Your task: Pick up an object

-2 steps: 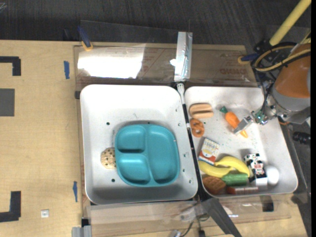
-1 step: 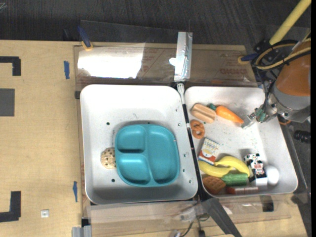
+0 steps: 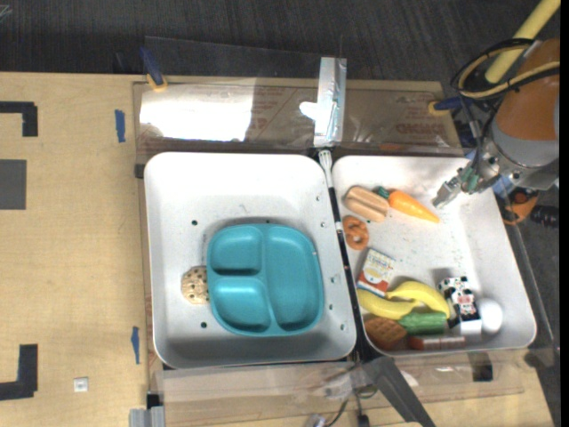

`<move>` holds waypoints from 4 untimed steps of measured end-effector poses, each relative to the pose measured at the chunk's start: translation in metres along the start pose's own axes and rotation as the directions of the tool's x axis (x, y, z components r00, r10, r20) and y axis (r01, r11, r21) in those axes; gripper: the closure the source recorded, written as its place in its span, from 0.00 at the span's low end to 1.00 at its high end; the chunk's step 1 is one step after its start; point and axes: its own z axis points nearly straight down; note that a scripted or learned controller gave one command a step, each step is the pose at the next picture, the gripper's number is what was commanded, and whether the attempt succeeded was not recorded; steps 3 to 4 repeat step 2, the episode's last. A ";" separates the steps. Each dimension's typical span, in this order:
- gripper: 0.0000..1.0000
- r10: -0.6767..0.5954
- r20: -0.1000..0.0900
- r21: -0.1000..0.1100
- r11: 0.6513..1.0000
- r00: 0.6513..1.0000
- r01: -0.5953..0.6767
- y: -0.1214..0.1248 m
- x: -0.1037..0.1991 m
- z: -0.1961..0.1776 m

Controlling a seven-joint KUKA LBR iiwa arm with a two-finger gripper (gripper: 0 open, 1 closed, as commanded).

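Grey arm (image 3: 526,127) with orange band entering at 3 o'clock of the frame, over the right bin (image 3: 484,243). Gripper (image 3: 447,191) hanging low at about 1 o'clock of that bin, just beside the tip of the toy carrot (image 3: 411,205); nothing seen in its grasp. Spread or pressed together: cannot tell at this slant.

In the right bin:
- Carrot lying at 12 o'clock, leafy end toward the hot dog (image 3: 366,203), which sits at 11 o'clock; the two touching or nearly so.
- Orange ring-shaped piece (image 3: 356,231) at 10 o'clock, hard against the left wall.
- Small printed packet (image 3: 378,268) near the centre, toward 8 o'clock.
- Banana (image 3: 405,300) at 6 o'clock, with a green piece (image 3: 423,321) just under it and a brown round piece (image 3: 384,331) at 7 o'clock, all crowded together.
- Black-and-white spotted toy (image 3: 457,296) at 5 o'clock, just beside a white rounded thing (image 3: 488,316).

In the left bin (image 3: 164,181):
- Teal divided plate (image 3: 265,278) lying flat at centre, toward 6 o'clock.
- Cookie (image 3: 194,285) at 8 o'clock, touching the plate's edge.
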 end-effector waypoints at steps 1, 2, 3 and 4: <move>0.00 0.001 -0.002 0.003 1.000 1.000 -0.001 -0.001 0.000 0.002; 0.00 0.080 -0.001 0.003 0.997 0.997 -0.080 0.003 -0.011 0.000; 0.00 0.080 -0.001 0.003 0.997 0.997 -0.080 0.003 -0.011 0.000; 0.00 0.080 -0.001 0.003 0.997 0.997 -0.080 0.003 -0.011 0.000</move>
